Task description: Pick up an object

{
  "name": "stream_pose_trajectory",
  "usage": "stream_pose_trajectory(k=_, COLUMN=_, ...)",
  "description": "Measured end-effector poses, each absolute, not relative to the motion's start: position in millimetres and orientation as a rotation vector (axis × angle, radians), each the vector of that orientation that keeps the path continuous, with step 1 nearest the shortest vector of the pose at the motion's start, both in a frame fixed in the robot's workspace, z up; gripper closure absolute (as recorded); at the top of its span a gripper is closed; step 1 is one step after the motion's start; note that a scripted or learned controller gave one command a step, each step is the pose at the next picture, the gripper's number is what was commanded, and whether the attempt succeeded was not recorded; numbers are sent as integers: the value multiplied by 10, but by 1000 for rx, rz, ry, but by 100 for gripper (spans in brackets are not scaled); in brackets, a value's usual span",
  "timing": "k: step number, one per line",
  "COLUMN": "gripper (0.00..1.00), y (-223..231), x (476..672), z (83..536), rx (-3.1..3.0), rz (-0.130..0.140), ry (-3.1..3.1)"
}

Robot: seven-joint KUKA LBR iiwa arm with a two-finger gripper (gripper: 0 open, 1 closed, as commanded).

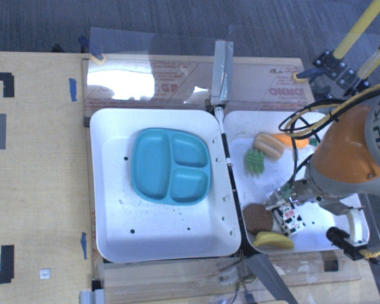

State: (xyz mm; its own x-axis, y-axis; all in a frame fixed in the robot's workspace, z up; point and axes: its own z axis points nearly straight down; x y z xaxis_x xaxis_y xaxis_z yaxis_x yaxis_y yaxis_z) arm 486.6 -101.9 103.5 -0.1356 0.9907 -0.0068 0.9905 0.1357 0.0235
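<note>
My gripper [285, 215] hangs low in the right bin [316, 227], near its front. I cannot tell whether it grips anything, since the wrist and cables hide its tips.

Closest to the front wall lies a yellow banana [273, 240], with a brown patty [258, 218] just behind and left of it, both just beside my tool. These are my likeliest picks. To do this well I judge I should centre over one of them, not the seam where they meet, and come straight down so the banana does not roll against the wall.

Farther back sit a green toy [255, 161], a bun [270, 145] and an orange piece [293, 140], near each other by the far wall. The left bin [107, 189] holds a blue tray [171, 166], too broad for me.
</note>
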Motion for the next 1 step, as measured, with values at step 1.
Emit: stream_pose_trajectory(k=1, gripper=100, y=-177, x=5553, z=1885, rx=2102, rz=15, ry=2329)
